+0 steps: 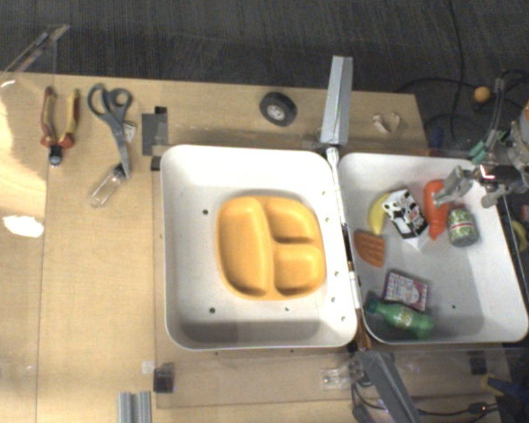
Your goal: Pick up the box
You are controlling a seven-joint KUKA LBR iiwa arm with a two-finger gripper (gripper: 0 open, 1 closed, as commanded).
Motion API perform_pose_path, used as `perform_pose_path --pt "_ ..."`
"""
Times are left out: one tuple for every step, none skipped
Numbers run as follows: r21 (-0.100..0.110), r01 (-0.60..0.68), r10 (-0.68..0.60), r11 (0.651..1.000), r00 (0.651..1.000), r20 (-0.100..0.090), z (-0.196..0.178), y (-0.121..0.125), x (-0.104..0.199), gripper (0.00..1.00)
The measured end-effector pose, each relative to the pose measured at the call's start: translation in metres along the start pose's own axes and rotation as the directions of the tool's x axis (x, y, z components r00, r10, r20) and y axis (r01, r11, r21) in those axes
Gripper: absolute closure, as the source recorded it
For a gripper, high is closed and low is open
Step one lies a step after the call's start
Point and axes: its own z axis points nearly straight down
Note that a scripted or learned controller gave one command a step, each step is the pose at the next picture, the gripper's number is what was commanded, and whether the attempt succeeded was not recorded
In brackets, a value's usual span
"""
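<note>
A small purple box (406, 289) lies flat in the front half of the right bin (494, 311). A black-and-white carton (406, 214) lies further back, beside a banana (376, 215). My gripper (473, 187) hangs over the bin's back right part, just right of an orange carrot (435, 206) and above a green can (463, 226). Its fingers are spread open with nothing between them. It is well apart from the purple box.
A brown sausage (369, 248) and a green bottle (402, 317) also lie in the right bin. The left bin (185, 236) holds a yellow divided tray (270, 244). Scissors (115, 117), pliers (58, 122) and a tape roll (278, 107) lie on the bench behind.
</note>
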Motion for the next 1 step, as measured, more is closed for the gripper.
perform_pose_path --pt "0.001 -0.150 0.150 0.989 0.989 0.000 0.1481 -0.0766 0.0140 0.00"
